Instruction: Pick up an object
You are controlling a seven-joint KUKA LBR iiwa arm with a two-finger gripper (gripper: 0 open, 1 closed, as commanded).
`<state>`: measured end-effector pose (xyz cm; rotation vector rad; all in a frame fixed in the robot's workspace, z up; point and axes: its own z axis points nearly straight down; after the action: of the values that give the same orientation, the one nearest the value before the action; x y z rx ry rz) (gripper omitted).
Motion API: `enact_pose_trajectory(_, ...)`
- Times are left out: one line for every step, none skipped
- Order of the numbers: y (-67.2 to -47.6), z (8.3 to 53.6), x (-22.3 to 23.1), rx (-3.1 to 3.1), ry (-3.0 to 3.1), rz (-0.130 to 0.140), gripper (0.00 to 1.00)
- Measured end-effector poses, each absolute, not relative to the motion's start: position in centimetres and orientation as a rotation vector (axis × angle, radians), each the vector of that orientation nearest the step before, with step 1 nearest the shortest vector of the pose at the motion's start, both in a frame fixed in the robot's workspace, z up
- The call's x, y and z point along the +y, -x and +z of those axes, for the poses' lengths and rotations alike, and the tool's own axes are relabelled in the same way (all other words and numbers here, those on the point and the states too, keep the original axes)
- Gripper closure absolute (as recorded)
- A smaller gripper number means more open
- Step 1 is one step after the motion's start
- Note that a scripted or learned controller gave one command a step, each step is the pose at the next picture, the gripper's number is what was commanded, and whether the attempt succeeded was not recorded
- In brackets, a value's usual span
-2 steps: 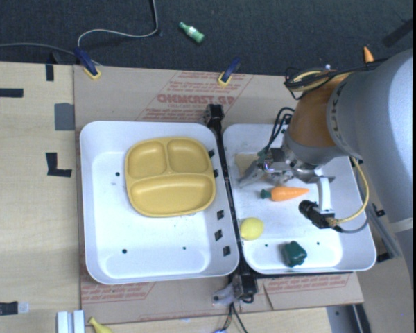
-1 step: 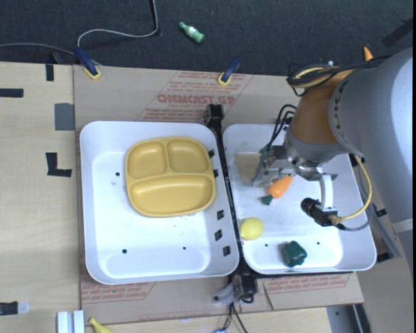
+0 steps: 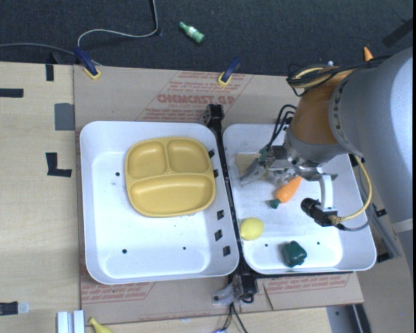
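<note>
Arm [image 3: 374, 109], carrot [image 3: 288, 190] just beside pincer [image 3: 274, 161]

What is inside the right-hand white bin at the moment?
The right white bin holds a small orange carrot-shaped toy, a yellow ball and a dark green block. The grey arm covers the bin's upper right part, hiding anything beneath it.

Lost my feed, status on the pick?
Hand low in right bin, grip unclear. Carrot just beneath. Yellow ball, green block nearby, apart.
</note>
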<state>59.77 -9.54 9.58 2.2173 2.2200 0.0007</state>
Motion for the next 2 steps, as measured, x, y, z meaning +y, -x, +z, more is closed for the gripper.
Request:
enact_pose_trajectory(-59.77,10.5,-9.47,2.222,-2.217,0.0,1.0)
enact_pose_trajectory(-59.76,10.49,-9.47,2.222,-2.217,0.0,0.0)
